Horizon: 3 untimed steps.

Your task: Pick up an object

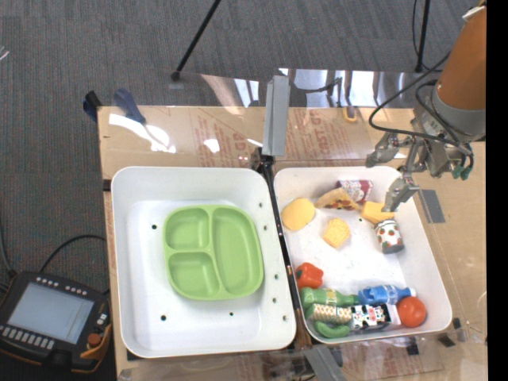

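Two shallow white bins sit side by side on the table [198, 145]. The left bin [135, 193] contains one item: a green three-compartment plate [213, 252], lying flat near the centre.

The right bin [432, 272] contains roughly eleven items. Upper area: one yellow lemon-shaped piece [298, 213], one pizza-slice-shaped piece [340, 201], one red-and-white packet [357, 188], one yellow wedge [375, 212], one yellow waffle-textured piece [336, 232], and one small red-and-white patterned can [389, 236] just below the wedge. Lower area, crowded together: one red pepper [309, 275], one green bottle [327, 298], one blue-and-white bottle [384, 294], one black-and-white patterned carton [370, 317], and one orange-red ball [411, 312]. Some of these touch or overlap; exact contact cannot be resolved.

The gripper [397, 169] hangs over the upper right corner of the right bin, above the wedge and the can. Its jaws are spread apart and have hold of nothing.

The table is covered in brown board under a glossy sheet, with faint red printing too blurred to read. Labels on the bin items are likewise illegible. The floor is grey carpet [95, 30]. One handheld control pendant [51, 320] with a screen lies at lower left; tripod legs [202, 30] stand behind the table.
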Motion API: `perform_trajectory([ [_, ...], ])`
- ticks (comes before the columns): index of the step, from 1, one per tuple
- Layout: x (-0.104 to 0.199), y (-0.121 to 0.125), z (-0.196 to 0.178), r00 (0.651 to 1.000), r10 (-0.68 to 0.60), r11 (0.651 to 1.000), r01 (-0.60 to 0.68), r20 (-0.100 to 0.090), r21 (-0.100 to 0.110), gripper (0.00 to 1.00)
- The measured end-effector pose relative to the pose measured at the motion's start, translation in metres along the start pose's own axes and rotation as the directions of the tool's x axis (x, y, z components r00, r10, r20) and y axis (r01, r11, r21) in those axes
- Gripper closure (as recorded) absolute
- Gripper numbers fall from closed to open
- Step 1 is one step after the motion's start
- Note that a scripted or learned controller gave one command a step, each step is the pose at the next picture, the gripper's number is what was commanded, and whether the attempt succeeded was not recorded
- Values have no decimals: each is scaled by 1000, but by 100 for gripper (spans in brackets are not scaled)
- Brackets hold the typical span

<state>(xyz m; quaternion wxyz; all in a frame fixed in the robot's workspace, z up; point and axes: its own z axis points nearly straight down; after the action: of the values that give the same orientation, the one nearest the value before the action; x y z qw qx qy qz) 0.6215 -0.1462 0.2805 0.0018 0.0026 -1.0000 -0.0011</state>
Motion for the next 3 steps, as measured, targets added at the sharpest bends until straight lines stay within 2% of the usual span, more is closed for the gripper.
perform_trajectory([
  [1, -8, -32, 194, 973, 229, 973, -229, -8, 0, 0],
  [2, 19, 58, 197, 986, 165, 986, -165, -1, -1, 0],
  [3, 19, 60, 191, 987, 160, 987, -160, -5, 0, 100],
])
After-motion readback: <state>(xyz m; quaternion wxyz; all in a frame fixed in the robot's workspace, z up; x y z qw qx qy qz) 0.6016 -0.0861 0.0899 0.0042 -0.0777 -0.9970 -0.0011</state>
